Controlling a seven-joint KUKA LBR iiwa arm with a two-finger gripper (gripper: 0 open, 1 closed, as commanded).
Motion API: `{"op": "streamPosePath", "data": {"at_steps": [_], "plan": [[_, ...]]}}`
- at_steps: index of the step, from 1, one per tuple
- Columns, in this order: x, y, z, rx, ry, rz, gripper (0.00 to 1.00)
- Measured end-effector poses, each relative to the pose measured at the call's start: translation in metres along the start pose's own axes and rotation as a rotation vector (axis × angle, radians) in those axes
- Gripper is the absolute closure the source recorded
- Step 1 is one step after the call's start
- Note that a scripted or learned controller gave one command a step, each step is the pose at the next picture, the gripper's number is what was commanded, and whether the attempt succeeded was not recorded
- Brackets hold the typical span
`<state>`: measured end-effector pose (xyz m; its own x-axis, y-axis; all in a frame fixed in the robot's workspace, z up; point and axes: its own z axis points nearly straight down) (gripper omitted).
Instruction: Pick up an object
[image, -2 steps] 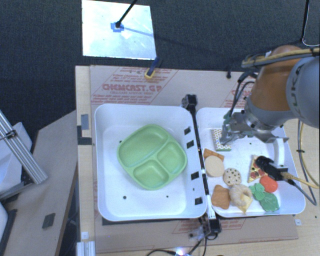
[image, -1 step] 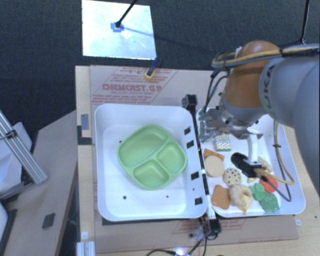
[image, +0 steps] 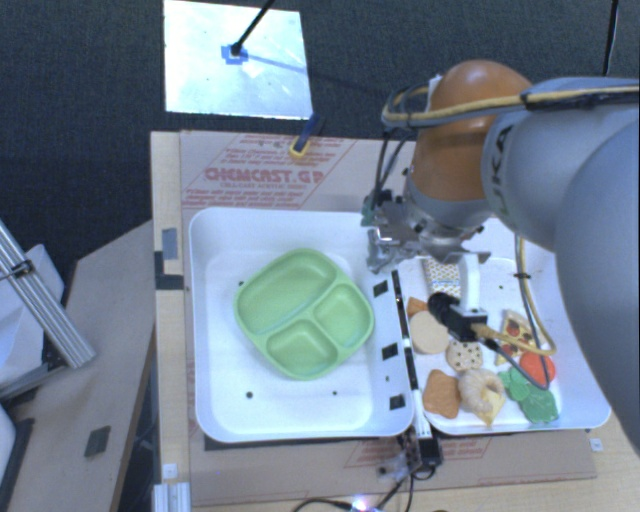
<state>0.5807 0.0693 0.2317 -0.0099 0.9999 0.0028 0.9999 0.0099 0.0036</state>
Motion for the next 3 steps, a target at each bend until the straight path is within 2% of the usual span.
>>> {"op": "streamPosePath", "data": {"at_steps": [1,3], "plan": [[0.021,-0.006,0.002,0.003,-0.002,0.003,1.0],[0.019,0.005,0.017,0.002,-0.003,0.005,1.0]]}}
